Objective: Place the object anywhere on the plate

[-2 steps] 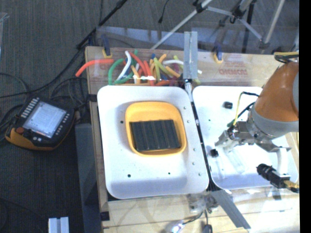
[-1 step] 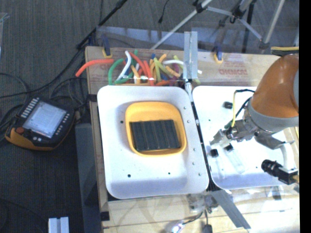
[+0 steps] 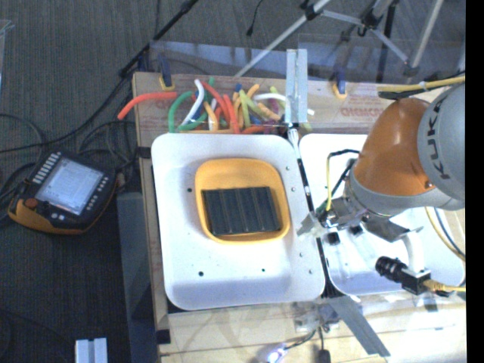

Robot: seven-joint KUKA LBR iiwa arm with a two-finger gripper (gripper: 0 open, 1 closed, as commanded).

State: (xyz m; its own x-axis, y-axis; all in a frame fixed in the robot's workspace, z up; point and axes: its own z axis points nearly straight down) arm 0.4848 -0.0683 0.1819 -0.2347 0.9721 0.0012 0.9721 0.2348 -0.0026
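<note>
The dark, ribbed, rectangular object (image 3: 241, 211) lay flat on the yellow, rounded-square plate (image 3: 206, 178) in the left white bin (image 3: 178, 225), near the plate's middle. I judged it stiff and rather light (its grooves should give some grip), best taken across its short sides. The grey arm with the orange band (image 3: 393, 157) hung over the right white bin (image 3: 363, 274), just beside the divider. Whether its jaws were open or closed, I could not tell.
</note>
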